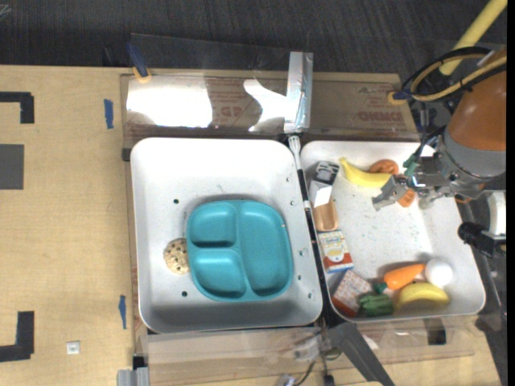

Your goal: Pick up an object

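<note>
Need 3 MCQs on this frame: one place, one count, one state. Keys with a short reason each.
1. Where does the round speckled cookie lie?
A. In the left white bin, beside the teal divided plastic tray
B. On the tray
C. In the right white bin

2. How many compartments has the tray?
A. Two
B. Three
C. Five

3. The two-finger gripper is:
A. Above the right bin, near the yellow toy banana
B. Over the tray
C. Outside both bins

Key: 1 A, the cookie sits on the bin floor at the tray's left edge. 2 B, the ridges mark off three wells. 3 A, its tip is just right of that banana.
</note>
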Robot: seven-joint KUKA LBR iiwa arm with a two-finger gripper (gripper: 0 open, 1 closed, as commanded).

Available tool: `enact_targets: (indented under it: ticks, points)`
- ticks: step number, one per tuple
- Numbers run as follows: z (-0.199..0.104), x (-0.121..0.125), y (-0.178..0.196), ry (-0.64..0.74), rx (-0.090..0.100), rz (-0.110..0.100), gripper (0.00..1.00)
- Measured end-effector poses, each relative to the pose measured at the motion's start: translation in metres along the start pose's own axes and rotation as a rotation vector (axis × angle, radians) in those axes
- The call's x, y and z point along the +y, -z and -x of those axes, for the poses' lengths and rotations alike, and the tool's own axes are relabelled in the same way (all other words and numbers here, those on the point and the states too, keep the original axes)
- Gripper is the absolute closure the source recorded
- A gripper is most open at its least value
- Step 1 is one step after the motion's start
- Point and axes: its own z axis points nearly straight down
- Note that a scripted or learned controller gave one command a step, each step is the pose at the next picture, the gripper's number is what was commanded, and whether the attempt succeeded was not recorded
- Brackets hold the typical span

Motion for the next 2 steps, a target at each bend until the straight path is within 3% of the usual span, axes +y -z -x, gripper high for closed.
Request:
enact_targets:
  ticks: [1,2]
  points:
    - [-0.014,0.004,0.109,-0.156,-0.002,0.010,0.00]
    - [0.012,0.063,-0.002,-0.134,0.000,-0.008,0.00]
